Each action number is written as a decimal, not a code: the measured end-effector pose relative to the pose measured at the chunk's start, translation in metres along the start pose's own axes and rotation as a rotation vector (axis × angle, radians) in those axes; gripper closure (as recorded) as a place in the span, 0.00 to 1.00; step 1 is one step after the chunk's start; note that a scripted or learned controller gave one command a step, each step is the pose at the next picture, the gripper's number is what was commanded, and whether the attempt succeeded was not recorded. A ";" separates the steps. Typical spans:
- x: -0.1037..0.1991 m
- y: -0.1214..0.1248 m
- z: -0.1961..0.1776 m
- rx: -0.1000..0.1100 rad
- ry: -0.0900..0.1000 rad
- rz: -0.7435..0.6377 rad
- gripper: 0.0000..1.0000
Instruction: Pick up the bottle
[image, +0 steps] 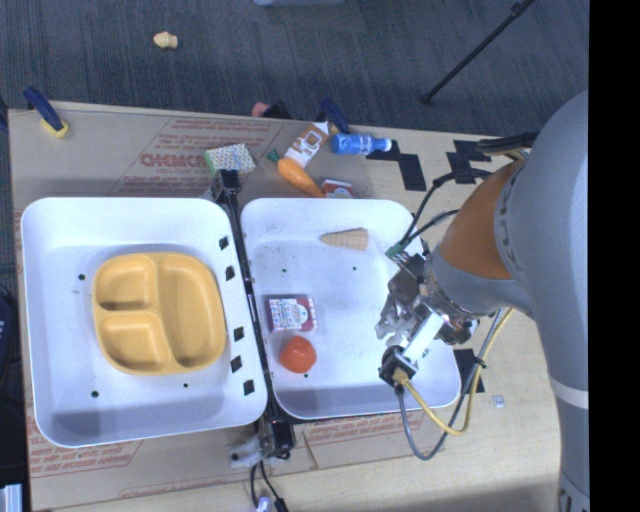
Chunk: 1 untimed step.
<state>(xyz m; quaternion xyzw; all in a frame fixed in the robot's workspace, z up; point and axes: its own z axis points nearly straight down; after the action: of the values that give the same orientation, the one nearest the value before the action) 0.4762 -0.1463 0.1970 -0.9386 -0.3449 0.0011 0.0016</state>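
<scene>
**Bottle Lay Outside the Bins, Arm Low Over the Right One**

Dark grey carpet ran behind a cardboard-covered bench (120, 160) that carried two shallow white bins side by side. A small yellowish scrap (165, 40) sat on the carpet at far left, and a blue clamp (45, 112) gripped the bench's back left corner. The left bin (45, 300) held a yellow divided plate (158, 311) with three compartments, near its middle. A patterned green-and-white sponge (229, 158) rested on the cardboard just behind the seam between the bins.

The right bin (330, 395) held a small red-and-white packet (290, 313), with a red tomato-like ball (297, 354) just in front of it, and a tan wedge (345, 239) well apart near the back wall. Behind that bin, on the cardboard, lay an orange carrot-shaped toy (299, 177), a white-and-orange carton (308, 143) and the bottle (357, 145), blue with a white cap, lying on its side outside both bins.

The gripper (398, 345) hung over the right bin's right side, well apart from the bottle, with the bin's back wall and the carton cluster between them. Whether it was spread or closed could not be told. A yellow cable (440, 420) looped below the wrist.
</scene>
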 end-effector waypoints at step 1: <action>-0.001 0.000 0.026 0.005 -0.001 0.304 1.00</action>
<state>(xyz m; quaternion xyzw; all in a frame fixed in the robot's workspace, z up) 0.4753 -0.1473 0.1711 -0.9800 -0.1989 0.0026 0.0036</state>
